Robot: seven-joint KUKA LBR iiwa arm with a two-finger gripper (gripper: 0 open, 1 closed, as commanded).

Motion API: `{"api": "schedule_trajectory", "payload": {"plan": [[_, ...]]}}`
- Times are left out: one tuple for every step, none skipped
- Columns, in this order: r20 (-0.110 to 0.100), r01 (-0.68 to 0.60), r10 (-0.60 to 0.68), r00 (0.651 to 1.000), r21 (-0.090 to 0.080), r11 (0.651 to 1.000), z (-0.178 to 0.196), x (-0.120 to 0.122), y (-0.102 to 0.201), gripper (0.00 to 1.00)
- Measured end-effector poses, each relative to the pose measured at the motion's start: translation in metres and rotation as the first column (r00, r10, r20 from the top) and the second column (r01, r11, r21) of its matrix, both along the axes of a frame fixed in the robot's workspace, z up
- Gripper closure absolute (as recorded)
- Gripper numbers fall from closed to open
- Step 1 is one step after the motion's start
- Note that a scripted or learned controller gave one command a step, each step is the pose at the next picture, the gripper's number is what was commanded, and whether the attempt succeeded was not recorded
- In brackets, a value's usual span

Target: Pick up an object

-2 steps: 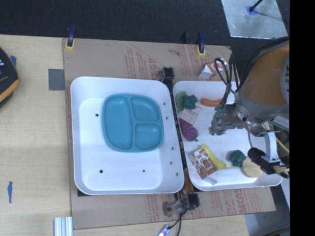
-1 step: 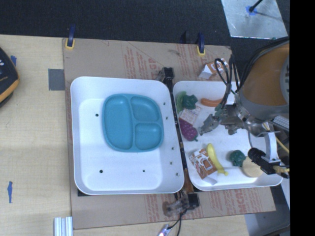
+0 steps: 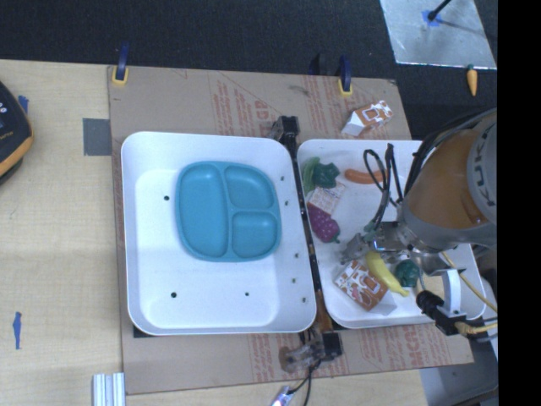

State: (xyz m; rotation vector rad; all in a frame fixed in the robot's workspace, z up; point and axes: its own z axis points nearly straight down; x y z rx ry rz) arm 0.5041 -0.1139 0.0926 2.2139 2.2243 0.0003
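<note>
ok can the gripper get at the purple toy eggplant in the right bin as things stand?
Probably yes. The purple toy eggplant lies uncovered near the left wall of the right white bin, the gripper sits just to its right, and nothing lies between them. A white packet touching it could crowd the grasp.

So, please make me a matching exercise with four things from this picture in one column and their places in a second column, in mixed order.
Things:
1. blue divided plate
2. small carton
3. banana
4. orange carrot

Places:
A. on the cardboard, outside both bins
B. near the far edge of the right bin
C. in the left bin
D. in the right bin, beside the gripper

Pairs: 1-C, 2-A, 3-D, 4-B
</note>
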Motion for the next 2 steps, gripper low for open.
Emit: {"api": "schedule_trajectory", "payload": {"plan": [[-0.004,-0.005,0.005,1.000,0.000,1.000,0.010,0.000,-0.001,1.00],[-0.005,0.000,0.000,1.000,0.004,1.000,0.099,0.005,0.097,1.00]]}}
